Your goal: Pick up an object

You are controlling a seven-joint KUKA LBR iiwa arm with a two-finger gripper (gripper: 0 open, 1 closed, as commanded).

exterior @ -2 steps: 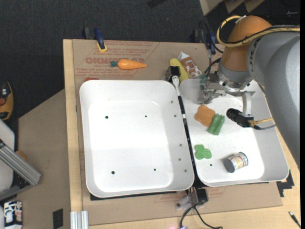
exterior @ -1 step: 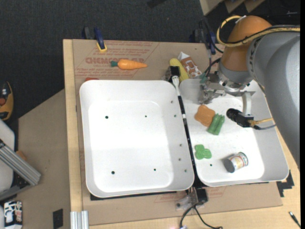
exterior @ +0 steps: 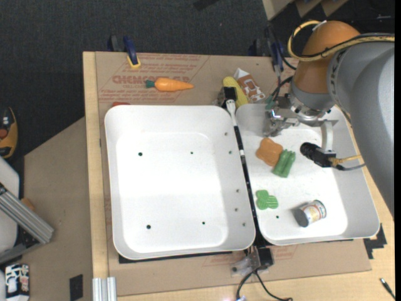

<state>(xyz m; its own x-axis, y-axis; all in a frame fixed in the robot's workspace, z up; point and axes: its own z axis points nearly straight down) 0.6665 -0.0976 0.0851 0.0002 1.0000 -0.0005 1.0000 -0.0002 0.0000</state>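
The right bin [exterior: 341,196] holds an orange-brown block [exterior: 269,150] with a green ridged piece [exterior: 284,163] touching its right side. Nearer the front lie a small green leafy toy [exterior: 267,200] and a silver can [exterior: 311,213] on its side. My gripper [exterior: 274,126] hangs over the far left part of this bin, just above and behind the orange-brown block. Nothing shows held in it. The grey arm with its orange band [exterior: 322,49] comes in from the upper right.
The left bin [exterior: 113,168] sits beside the right one. On the cardboard behind the bins lie an orange carrot [exterior: 169,84], a yellow toy [exterior: 233,85] and a brown-white packet [exterior: 250,88]. A blue clamp [exterior: 131,54] grips the far edge.
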